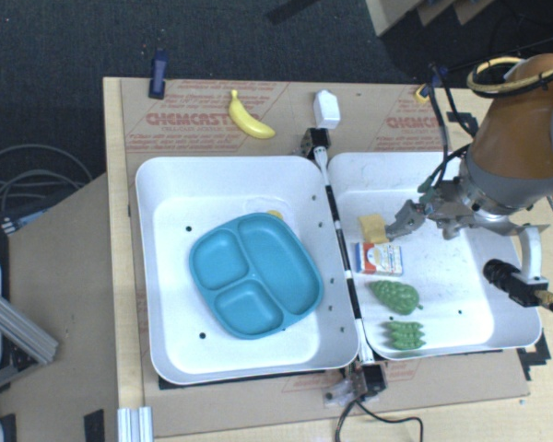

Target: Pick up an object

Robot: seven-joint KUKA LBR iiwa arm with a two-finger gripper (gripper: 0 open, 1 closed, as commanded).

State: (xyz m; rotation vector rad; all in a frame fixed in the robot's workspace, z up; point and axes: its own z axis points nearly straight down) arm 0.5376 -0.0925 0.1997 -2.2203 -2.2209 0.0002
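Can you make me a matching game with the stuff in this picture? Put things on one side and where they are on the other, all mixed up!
Things:
1. blue divided plate
2. banana
3. small red and white box
4. gripper

Places:
A. on the cardboard above the bins
B. in the left bin
C. over the right bin, by the yellow block
D. in the right bin, just above two green items

Pairs: 1-B, 2-A, 3-D, 4-C

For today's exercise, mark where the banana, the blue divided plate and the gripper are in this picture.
Banana (250, 120): camera view, middle of its curve.
Blue divided plate (254, 273): camera view, central ridge.
Gripper (406, 223): camera view, fingertip end.
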